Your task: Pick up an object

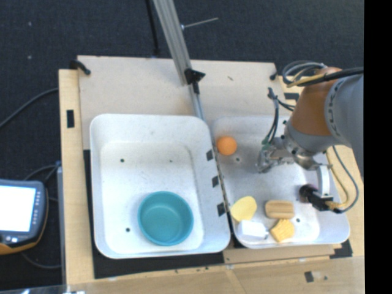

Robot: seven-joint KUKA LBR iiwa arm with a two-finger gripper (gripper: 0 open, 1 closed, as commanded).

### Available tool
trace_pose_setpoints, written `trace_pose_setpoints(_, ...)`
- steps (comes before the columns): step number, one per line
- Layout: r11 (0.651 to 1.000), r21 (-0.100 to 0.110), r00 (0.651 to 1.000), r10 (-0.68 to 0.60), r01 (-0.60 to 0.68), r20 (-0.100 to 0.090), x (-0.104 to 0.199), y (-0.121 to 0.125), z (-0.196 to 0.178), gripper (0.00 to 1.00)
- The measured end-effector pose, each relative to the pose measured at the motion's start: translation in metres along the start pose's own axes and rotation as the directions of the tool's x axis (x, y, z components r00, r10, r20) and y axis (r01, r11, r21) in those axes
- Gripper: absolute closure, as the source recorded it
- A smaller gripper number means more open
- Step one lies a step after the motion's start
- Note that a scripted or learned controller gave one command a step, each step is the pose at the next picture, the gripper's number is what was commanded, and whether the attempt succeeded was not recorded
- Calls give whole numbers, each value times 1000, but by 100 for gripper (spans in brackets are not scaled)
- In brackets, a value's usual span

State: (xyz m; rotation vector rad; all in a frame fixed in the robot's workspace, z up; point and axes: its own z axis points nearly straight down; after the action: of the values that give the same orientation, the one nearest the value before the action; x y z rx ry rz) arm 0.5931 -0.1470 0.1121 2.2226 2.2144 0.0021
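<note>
Hanging low over the right bin (340,228), the end effector (267,161) sits a short way right of the orange ball (227,146), which serves as the landmark for what follows. Its own state I cannot tell from this slanted view; nothing can be seen caught in it.

No single target is named, so any of the loose pieces would serve. The orange ball rests near the bin's upper left corner, apart from everything else. Well below it and a little right lies a yellow rounded piece (244,208); further right of that, a tan block (279,209); below those two, a white piece (252,229) just beside a yellow wedge (282,230). Far down and left of the ball, in the left bin (104,133), sits a teal bowl (165,218).

All look small and probably light. The ball seems the nearest choice, likely smooth and prone to roll away, so it calls for a squeeze across its widest middle, centred from above. The tan block looks stiffer and flatter-sided; taking it across its short sides should be steadier. The crowded lower pieces risk being nudged together. The bowl would need a pinch on its rim.
</note>
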Motion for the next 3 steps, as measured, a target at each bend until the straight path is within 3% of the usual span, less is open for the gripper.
trace_pose_setpoints(3,1000,-5,1000,-7,7,1,0,17,-164,100)
